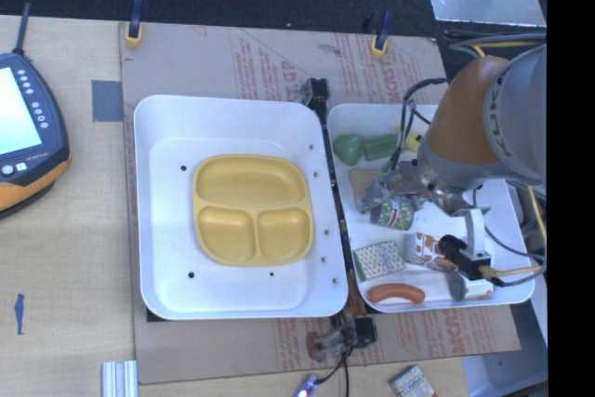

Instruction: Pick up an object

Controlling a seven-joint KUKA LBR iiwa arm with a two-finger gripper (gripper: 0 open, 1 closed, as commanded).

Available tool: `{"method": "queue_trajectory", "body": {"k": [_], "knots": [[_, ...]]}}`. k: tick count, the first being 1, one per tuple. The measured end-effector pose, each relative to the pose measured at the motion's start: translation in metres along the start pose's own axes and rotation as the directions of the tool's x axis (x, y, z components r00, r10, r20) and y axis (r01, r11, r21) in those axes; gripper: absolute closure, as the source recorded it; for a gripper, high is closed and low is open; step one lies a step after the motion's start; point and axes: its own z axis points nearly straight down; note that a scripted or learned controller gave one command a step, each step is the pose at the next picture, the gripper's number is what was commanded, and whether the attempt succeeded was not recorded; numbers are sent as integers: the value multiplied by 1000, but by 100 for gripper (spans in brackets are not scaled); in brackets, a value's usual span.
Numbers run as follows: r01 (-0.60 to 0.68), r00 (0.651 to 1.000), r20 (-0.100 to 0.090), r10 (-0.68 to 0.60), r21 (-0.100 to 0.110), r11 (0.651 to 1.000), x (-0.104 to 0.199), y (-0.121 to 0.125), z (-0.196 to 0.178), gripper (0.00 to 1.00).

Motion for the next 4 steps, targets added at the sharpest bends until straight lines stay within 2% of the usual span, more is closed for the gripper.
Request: {"method": "queue_trajectory", "body": {"k": [1, 2, 3, 4], "knots": [[1, 1000, 0, -1, -2, 1000, 1, 6, 0, 0], [1, 1000, 0, -1, 0, 1000, 0, 6, -10, 100], [2, 1000, 0, -2, 0, 1000, 0, 6, -10, 0], [2, 1000, 0, -2, 2, 1000, -1, 6, -20, 100]]}}
